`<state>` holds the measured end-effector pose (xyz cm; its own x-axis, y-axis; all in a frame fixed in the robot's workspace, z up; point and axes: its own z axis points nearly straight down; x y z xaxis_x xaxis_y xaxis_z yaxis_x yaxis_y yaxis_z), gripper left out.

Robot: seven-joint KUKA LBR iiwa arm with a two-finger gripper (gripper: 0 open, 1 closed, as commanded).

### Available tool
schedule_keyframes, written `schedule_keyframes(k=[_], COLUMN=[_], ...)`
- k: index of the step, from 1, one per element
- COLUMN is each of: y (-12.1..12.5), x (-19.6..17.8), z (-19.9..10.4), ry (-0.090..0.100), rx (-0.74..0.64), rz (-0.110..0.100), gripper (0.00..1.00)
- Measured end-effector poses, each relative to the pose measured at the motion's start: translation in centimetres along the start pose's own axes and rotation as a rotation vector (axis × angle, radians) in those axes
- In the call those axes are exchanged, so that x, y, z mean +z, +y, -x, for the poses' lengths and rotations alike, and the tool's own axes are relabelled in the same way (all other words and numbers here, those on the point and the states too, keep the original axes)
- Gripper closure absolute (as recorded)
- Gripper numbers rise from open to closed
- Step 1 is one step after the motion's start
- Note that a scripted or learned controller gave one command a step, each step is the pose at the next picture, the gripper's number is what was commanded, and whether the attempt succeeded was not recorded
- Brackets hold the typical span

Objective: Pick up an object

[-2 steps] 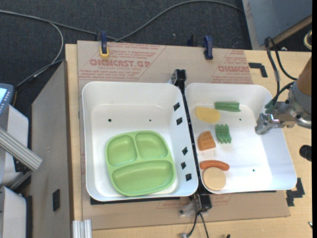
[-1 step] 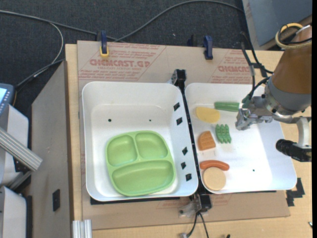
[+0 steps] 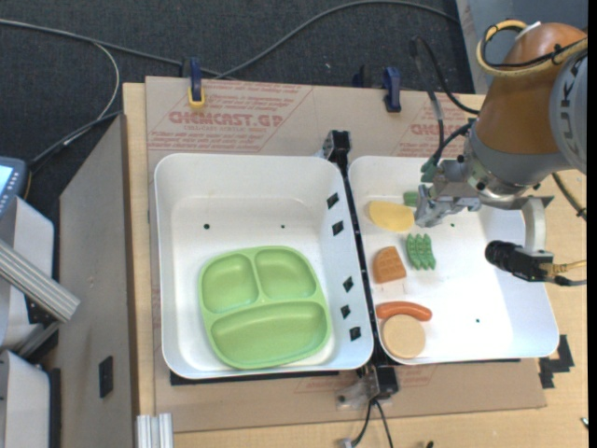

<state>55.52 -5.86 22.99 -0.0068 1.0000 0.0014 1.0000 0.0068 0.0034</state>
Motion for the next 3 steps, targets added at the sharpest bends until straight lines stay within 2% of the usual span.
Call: schedule_keyframes(k=[1, 2, 3], y=[2.6, 3.8, 6.0], x=[0.3, 1.2, 0.9], z=[-4.4, -9.1, -13.7], ry=[0.0, -0.001, 0.001], rx=[0.0, 0.002, 0.001], rz=[-0.001, -0.001, -0.001], gripper=[1.0, 1.0, 1.0])
